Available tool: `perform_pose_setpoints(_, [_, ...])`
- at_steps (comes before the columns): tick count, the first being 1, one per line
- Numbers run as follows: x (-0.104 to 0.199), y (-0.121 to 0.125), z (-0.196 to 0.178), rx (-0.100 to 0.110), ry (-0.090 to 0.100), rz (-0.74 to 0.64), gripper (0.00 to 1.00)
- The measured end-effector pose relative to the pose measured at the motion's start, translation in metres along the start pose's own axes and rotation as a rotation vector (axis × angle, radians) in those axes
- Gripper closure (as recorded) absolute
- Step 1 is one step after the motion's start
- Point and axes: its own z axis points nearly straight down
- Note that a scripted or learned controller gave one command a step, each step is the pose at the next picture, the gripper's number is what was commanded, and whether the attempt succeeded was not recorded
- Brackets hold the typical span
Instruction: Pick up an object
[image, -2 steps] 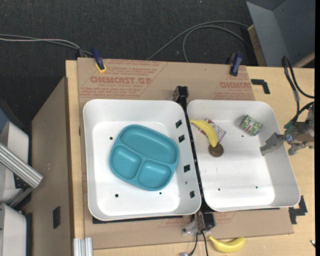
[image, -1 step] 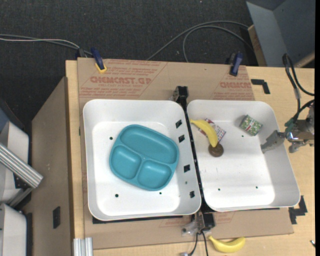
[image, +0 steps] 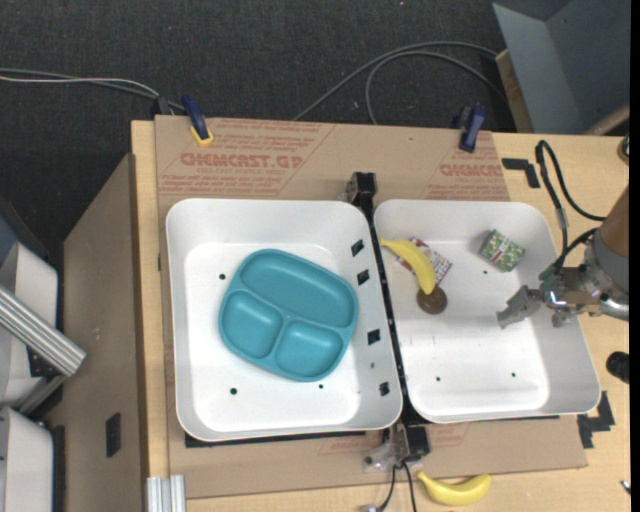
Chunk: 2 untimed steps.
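The gripper (image: 520, 306) hangs over the right side of the right bin (image: 560, 390), reaching in across that bin's right edge. Nothing sits between its fingers. Whether they are spread or closed I cannot tell; the tips show only as a small grey shape against the white floor.

Three things lie in this bin, all toward its far half. A banana (image: 414, 265) lies by the far-left corner, close to the wall shared with the left bin (image: 185, 320). A small packet (image: 437, 264) is partly under or just beside the banana. A small brown round thing (image: 432, 301) touches the banana's near end; what it is I cannot tell. A green packet (image: 501, 249) lies toward the far-right corner, nearest the gripper. The left bin holds a blue tray (image: 288, 314) with three compartments.

The step looks like the approach: no object is taken yet. The green packet seems the easiest target. The next move calls for travel toward the far edge, then a descent with the fingers astride the packet.

The arm is cut off at the picture's right edge. A second banana (image: 458, 488) lies on the table (image: 120, 300) beyond the bins' near edge.
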Motion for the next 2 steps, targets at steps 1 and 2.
perform_pose_setpoints(1, [0.009, 0.004, 0.05, 0.0, 0.0, -0.001, 0.0])
perform_pose_setpoints(2, [0.01, 0.004, 0.103, 0.0, 0.0, 0.0, 0.0])
